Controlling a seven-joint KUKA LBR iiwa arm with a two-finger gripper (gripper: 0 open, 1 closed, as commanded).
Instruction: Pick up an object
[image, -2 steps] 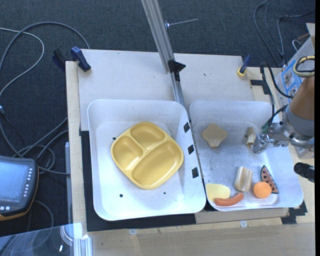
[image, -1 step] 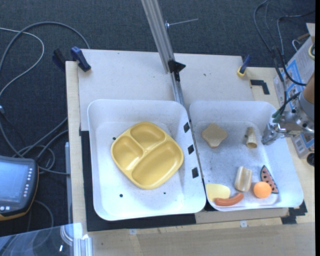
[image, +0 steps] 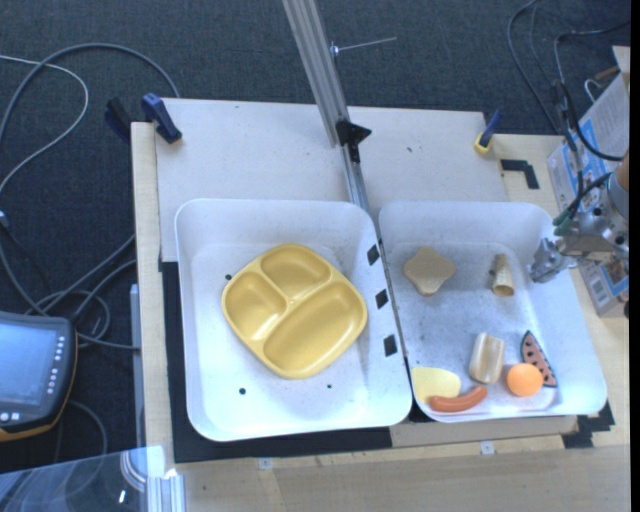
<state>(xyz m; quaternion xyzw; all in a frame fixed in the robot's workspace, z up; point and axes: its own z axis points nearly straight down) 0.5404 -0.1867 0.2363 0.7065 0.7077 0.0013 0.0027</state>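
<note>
The right bin (image: 470, 215) holds several small toy foods: a tan cookie-like piece (image: 429, 270), a small beige cylinder (image: 501, 275), a tan bread piece (image: 486, 357), a watermelon slice (image: 535, 358), an orange ball (image: 523, 380), a yellow piece (image: 436, 381) and a red sausage (image: 458, 401). My gripper (image: 549, 262) hangs at that bin's right rim, level with the beige cylinder and right of it. Nothing shows between its fingers.
The left bin (image: 200, 300) holds a yellow divided plate (image: 294, 310). A metal pole (image: 322, 60) rises behind the divide between the bins. Blue clamps (image: 160, 115) and a yellow clamp (image: 487, 135) sit on the bench's back edge. Cables lie on the floor at left.
</note>
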